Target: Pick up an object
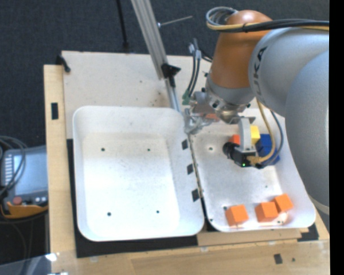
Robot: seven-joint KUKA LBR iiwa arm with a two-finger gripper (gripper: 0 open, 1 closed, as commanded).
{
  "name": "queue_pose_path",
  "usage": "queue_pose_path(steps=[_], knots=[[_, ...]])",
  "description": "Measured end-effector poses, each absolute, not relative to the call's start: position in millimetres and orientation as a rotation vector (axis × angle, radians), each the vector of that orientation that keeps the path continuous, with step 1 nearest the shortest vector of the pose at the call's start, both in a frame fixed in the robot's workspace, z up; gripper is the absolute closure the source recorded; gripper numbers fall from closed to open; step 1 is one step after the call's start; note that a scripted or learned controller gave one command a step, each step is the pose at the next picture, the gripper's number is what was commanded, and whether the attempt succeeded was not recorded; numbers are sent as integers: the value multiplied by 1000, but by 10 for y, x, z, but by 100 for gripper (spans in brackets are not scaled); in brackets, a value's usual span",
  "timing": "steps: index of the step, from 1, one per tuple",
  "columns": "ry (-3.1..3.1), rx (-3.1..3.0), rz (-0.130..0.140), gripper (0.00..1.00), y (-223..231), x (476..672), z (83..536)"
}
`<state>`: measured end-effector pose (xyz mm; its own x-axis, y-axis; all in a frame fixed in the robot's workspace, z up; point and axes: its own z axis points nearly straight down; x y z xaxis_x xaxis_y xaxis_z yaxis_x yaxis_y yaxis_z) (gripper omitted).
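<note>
Two bins [86,119] [286,171], four orange blocks [237,215] [266,211] [283,203] [236,139], one yellow [254,134], one blue [265,143].

You see the arm [275,56] reaching in from the right, its gripper [194,121] over the far left corner of the right bin [215,159], by the rim shared with the left bin [132,171]. Three orange blocks [267,211] sit along that bin's near edge; a yellow block [254,134] and a blue block [265,144] touch, partly under the arm

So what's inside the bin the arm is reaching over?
Three orange blocks sit along its near edge; a yellow block and a blue block lie together further back. The arm covers part of the bin, so anything beneath it is hidden.
</note>
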<state>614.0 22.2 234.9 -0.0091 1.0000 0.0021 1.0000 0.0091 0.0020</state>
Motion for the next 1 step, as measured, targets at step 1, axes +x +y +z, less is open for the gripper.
queue_pose_path(steps=[1], knots=[[-2232,-2210,-4,100,803,6151,2454]])
